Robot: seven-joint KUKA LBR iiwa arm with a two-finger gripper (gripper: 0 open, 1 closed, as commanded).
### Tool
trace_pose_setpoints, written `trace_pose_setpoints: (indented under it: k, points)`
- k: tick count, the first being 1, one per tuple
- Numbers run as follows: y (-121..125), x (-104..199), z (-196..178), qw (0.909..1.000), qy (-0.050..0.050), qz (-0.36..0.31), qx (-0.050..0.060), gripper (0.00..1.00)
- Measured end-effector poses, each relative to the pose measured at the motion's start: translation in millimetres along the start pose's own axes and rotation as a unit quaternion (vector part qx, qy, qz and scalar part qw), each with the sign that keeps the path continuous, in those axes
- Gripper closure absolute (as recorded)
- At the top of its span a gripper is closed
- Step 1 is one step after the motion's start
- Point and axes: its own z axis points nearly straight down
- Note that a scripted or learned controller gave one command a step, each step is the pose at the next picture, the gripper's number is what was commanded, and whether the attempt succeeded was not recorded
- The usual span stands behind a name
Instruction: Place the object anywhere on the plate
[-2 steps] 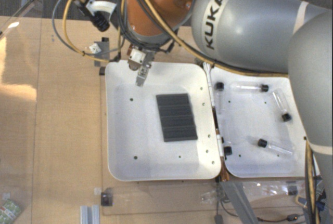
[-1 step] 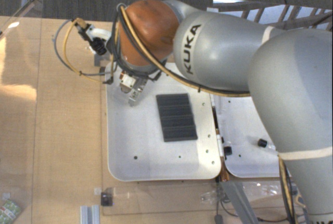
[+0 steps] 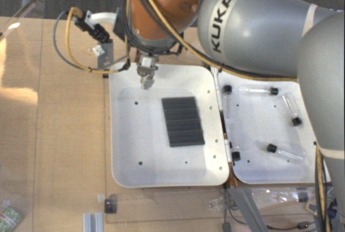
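A dark grey ribbed plate lies flat near the middle of the left bin. My gripper hangs below the orange wrist over the left bin's far edge, up and to the left of the plate and apart from it. I see nothing held under it. Three clear tubes with black caps lie in the right bin: one along the far side, one at the right, one near the front.
The arm's big grey body covers the right bin's far and right parts. A yellow cable loop and a black connector hang left of the wrist over the wooden bench. A small black piece sits at the right bin's left wall.
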Motion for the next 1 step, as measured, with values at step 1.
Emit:
trace_pose_setpoints:
  k: [1]
  points:
    - [0.8, -0.8, 62.8, 0.9917, -0.002, 0.129, -0.001, 1.0]
